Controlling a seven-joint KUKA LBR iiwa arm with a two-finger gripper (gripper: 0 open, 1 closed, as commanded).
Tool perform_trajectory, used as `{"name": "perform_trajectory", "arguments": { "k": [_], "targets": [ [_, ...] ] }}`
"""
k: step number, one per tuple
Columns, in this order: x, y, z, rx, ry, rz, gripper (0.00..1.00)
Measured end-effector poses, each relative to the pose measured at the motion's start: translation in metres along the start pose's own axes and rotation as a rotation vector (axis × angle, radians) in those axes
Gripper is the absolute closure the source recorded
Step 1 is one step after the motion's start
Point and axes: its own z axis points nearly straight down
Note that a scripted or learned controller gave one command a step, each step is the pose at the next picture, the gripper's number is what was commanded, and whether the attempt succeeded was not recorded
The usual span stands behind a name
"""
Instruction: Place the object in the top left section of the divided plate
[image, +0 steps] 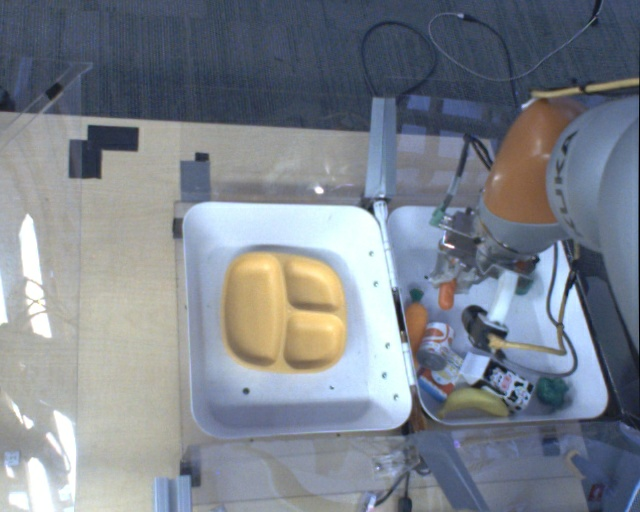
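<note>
While the gripper (452, 268) hung over the right bin's (590, 395) upper edge, its state unreadable, the carrot (416, 322) below looked light, stiff, graspable mid-length.

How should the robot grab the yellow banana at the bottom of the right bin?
Probably from above, pinching across the middle of the banana. It lies flat along the right bin's front wall, so its thin curved body suits a narrow grip, and neighbouring toys crowd its ends.

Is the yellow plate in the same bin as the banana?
No, the yellow plate lies in the left bin; the banana lies in the right bin.
</note>
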Motion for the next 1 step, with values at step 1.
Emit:
{"name": "perform_trajectory", "arguments": {
  "k": [1],
  "targets": [
    [0.0880,0.0195,0.0006,0.001,0.000,0.108,1.00]
  ]
}}
